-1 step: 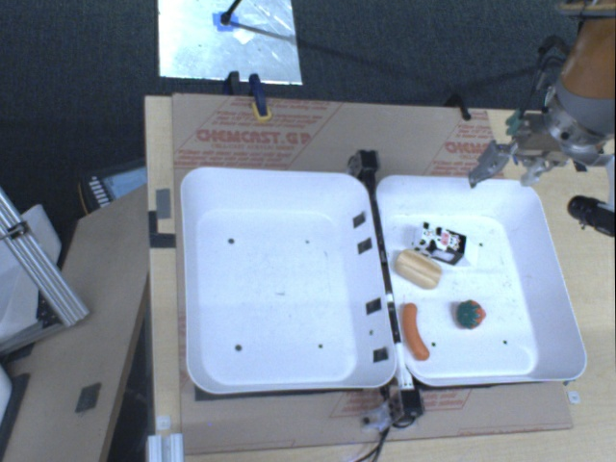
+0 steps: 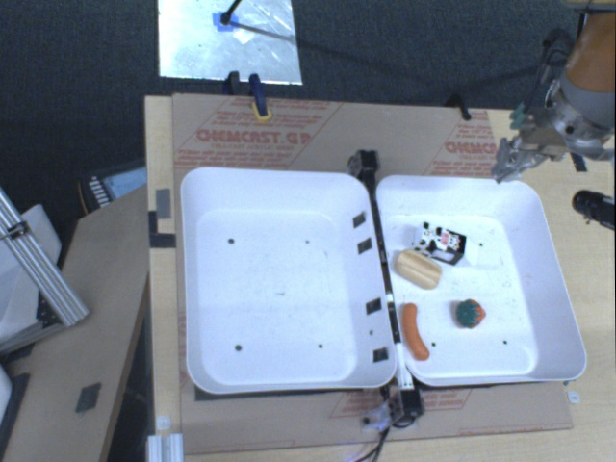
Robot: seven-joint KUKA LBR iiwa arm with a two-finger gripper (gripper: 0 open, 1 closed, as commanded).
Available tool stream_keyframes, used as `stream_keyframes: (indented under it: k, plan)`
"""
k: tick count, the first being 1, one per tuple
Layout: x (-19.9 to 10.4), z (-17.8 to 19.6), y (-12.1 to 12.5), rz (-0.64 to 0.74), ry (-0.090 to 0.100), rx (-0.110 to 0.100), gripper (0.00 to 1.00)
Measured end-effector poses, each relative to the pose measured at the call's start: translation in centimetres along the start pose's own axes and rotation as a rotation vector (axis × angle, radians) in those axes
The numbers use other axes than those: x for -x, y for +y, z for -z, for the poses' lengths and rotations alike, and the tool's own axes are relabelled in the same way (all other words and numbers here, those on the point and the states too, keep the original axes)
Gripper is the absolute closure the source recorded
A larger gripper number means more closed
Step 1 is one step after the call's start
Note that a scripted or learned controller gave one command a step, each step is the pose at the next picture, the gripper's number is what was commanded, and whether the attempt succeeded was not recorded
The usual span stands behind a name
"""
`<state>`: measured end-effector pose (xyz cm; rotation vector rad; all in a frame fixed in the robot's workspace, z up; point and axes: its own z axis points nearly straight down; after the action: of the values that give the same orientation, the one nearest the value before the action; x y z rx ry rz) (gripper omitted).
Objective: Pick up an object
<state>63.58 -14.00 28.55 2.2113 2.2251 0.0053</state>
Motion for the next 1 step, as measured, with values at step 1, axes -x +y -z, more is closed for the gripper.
stream_keyframes:
  k: [1]
  plan:
    - [-9.14, 4.18, 3.60, 0.007, 0.003, 0.003, 1.00]
